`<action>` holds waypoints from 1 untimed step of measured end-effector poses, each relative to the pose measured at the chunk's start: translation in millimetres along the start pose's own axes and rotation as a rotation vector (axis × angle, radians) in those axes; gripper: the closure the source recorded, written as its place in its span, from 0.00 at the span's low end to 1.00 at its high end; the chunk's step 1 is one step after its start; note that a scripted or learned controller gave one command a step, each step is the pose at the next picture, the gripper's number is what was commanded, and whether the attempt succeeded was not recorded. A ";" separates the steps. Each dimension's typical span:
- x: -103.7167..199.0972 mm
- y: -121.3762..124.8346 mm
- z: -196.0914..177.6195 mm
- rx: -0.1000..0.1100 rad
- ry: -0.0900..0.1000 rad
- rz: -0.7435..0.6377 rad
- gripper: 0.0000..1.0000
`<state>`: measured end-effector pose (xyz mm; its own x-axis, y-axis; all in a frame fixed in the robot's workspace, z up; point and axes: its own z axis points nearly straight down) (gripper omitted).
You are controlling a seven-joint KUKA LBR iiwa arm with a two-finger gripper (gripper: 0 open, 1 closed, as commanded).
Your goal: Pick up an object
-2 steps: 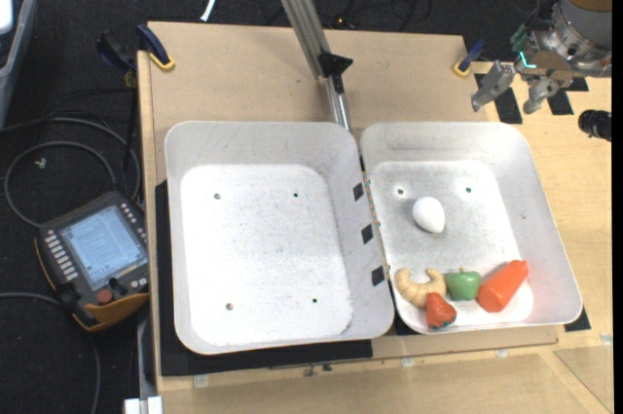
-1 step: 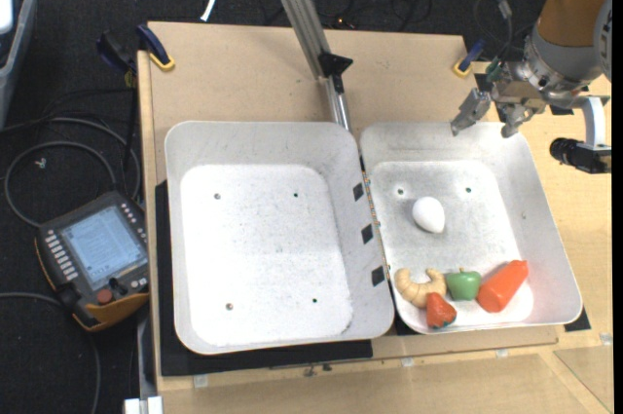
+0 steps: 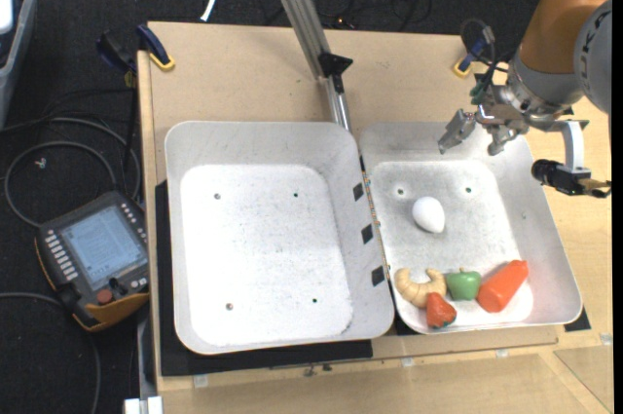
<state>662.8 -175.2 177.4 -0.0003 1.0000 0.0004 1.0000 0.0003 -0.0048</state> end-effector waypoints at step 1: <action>-2.9 2.3 63.3 0.000 0.000 0.000 0.00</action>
<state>664.8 -178.1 114.1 0.0000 1.0000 0.0004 1.0000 0.0000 -0.0050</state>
